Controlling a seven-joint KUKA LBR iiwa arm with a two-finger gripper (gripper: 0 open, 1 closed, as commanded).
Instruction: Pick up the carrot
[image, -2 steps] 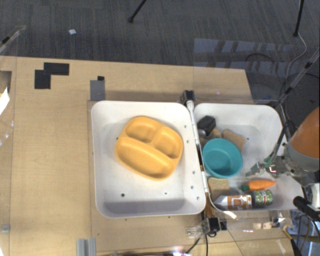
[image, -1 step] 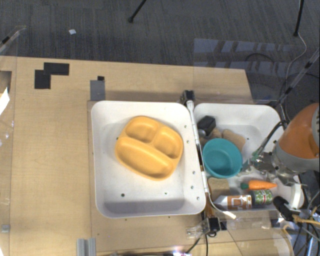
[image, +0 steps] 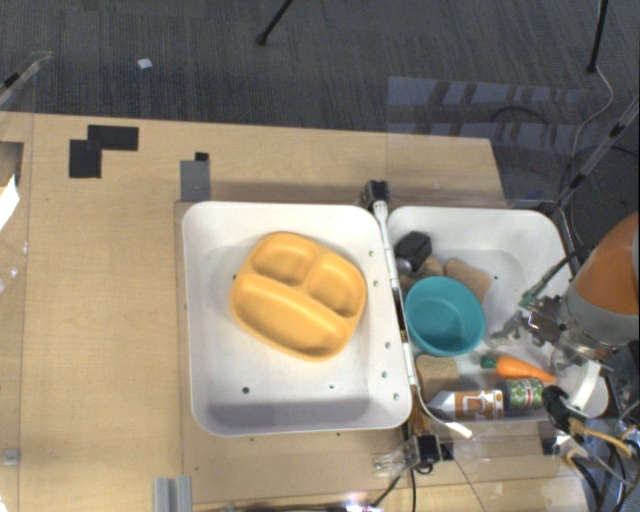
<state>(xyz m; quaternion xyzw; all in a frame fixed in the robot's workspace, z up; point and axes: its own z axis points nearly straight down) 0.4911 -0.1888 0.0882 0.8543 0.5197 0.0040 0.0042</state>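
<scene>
A yellow tray is seen in the left bin. A teal bowl sits in the right bin, a bottle below it. The carrot lies between them, beside the hand, whose grip cannot be told.

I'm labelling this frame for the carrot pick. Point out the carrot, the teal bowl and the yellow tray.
carrot (image: 524, 368): camera view, middle of its orange body.
teal bowl (image: 444, 316): camera view, inside of the bowl.
yellow tray (image: 298, 293): camera view, ridge between its compartments.
</scene>
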